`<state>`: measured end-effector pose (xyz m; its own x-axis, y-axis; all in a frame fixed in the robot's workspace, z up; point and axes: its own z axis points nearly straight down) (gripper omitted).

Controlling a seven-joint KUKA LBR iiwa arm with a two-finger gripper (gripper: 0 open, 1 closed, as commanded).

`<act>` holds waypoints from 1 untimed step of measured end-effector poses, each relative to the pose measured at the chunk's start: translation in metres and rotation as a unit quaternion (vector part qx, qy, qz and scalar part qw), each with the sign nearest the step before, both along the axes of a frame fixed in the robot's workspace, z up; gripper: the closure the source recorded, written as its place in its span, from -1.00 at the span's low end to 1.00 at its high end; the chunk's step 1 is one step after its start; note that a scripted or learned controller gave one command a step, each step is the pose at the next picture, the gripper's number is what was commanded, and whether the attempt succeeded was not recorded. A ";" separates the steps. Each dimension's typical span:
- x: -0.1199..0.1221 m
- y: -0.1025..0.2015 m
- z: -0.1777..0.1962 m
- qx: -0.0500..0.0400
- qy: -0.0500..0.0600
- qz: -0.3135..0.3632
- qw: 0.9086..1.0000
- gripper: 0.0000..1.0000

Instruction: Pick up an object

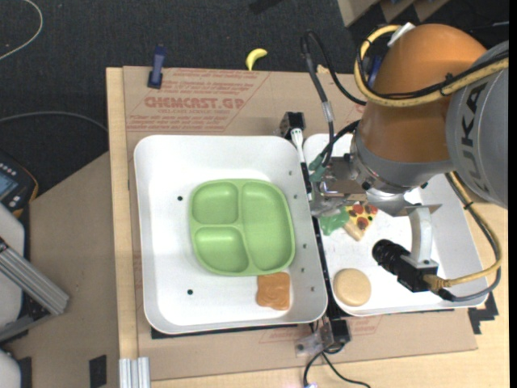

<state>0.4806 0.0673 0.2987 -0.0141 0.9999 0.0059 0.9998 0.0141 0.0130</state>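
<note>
While the arm (420,95) leans low over the right bin (460,233), its gripper (328,199) sits by that bin's left wall, just above a small green piece (332,224) and near a red-yellow toy (360,216). Those are probably the targets, since both crowd under the wrist. Spread or pressed together, I cannot tell, because the wrist hides it; nothing is visibly pinched. A round tan biscuit (352,286) lies apart, toward the near edge. The left bin (161,217) holds a green divided plate (241,225) with an orange-brown chunk (274,290) just beside it, out of the arm's way. The pick looks not yet made.
</note>
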 end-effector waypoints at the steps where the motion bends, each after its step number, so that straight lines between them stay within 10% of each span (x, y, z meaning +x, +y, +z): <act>1: 0.000 -0.044 0.143 -0.002 -0.004 -0.008 1.000 1.00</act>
<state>0.4807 0.0232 0.4421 0.0013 1.0000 0.0012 0.9998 -0.0013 0.0205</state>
